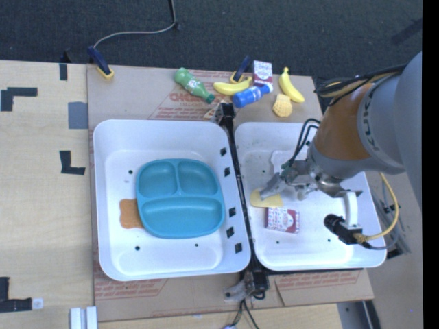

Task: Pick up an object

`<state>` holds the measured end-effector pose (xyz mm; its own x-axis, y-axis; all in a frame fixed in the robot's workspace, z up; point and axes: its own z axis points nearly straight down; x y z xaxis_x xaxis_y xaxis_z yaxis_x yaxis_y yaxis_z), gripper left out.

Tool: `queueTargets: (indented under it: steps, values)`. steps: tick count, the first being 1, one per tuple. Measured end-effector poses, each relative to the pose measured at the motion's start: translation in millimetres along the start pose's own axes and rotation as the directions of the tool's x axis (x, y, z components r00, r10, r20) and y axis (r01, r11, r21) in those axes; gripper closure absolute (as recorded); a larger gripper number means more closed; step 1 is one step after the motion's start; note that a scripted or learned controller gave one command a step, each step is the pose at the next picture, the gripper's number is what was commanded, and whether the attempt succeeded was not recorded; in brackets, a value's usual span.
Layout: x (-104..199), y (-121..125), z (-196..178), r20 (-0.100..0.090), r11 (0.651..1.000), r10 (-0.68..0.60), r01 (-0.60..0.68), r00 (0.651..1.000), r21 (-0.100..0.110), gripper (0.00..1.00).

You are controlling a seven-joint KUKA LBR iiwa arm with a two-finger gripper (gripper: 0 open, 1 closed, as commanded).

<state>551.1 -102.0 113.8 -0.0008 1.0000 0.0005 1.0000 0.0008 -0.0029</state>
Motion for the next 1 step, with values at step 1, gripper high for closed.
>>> queueTargets:
  steps: [1]
  values:
    - [-23.4,70.7,-12.7,0.001,1.0,-0.001,0.001,1.0,-0.003,0.0]
